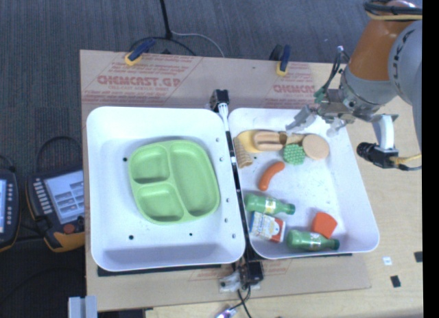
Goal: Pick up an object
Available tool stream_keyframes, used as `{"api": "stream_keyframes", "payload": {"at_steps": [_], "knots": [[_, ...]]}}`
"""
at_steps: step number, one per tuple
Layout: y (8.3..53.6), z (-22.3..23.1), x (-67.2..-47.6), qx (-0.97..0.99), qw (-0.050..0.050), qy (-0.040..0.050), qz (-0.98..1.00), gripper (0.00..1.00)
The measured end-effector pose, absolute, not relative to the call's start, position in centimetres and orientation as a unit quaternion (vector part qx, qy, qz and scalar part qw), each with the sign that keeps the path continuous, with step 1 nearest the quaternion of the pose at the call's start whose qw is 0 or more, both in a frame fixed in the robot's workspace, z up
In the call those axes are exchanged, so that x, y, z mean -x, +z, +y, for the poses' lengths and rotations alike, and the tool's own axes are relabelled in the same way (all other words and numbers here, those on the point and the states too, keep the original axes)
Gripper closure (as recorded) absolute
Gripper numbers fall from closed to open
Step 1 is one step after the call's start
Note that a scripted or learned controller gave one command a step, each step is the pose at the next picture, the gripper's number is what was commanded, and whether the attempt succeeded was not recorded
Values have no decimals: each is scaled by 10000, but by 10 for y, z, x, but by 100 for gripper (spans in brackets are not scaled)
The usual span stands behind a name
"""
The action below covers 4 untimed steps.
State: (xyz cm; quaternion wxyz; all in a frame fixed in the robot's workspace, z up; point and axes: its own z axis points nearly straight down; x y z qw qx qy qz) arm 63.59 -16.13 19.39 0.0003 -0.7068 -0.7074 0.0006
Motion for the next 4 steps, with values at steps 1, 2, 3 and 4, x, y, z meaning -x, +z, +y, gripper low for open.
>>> {"api": "stream_keyframes", "payload": {"at_steps": [1,2,3,4], "knots": [[99,-123,-600,6433,13,9,-7656,0],[88,-101,-574,6455,-60,-11,-7637,0],[99,-102,-575,6457,-75,-18,-7635,100],[220,-74,-599,7256,-7,6,-6881,100]]}}
